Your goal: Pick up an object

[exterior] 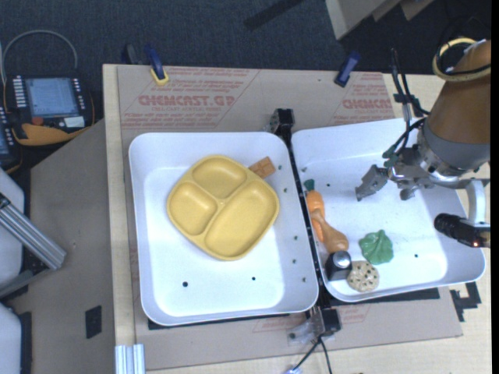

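Note:
My gripper (387, 188) hangs over the middle of the right bin (437, 142), open, with nothing between its fingers. Below it and to the left, an orange carrot-like piece (317, 216) lies along the bin's left wall. A green leafy piece (377, 245) sits below the gripper, apart from it. Near the front edge rest a speckled cookie (362, 275) and a small black and silver object (337, 262).
The left bin (156, 271) holds a yellow divided plate (223, 206), with a small brown block (262, 167) at its upper right corner. A black clamp (282, 120) sits where the bins meet at the back. A black part (460, 229) reaches over the right bin's right edge.

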You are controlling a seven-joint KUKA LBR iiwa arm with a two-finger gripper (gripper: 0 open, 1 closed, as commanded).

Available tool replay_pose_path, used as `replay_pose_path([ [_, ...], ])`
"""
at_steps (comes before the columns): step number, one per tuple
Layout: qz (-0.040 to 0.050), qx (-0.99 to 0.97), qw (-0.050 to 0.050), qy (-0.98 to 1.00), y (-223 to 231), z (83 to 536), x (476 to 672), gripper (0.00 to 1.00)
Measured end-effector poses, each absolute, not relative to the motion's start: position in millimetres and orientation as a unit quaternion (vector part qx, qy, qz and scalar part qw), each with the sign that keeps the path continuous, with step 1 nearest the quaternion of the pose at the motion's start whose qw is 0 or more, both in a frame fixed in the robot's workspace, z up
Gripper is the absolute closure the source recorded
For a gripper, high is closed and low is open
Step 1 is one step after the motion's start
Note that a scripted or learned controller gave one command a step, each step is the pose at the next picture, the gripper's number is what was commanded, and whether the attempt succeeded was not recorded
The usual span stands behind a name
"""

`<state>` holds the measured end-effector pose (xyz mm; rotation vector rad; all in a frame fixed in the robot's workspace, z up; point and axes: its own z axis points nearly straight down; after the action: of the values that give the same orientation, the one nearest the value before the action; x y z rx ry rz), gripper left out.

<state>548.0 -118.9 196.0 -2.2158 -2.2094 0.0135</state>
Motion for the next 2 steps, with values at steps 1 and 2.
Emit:
replay_pose_path([
  [1, 0.0001, -0.707, 0.001, -0.707, -118.6, 203.1, 551.1, 0.00],
  [2, 0.0016, -0.707, 0.003, -0.707, -116.4, 139.9, 552.5, 0.00],
])
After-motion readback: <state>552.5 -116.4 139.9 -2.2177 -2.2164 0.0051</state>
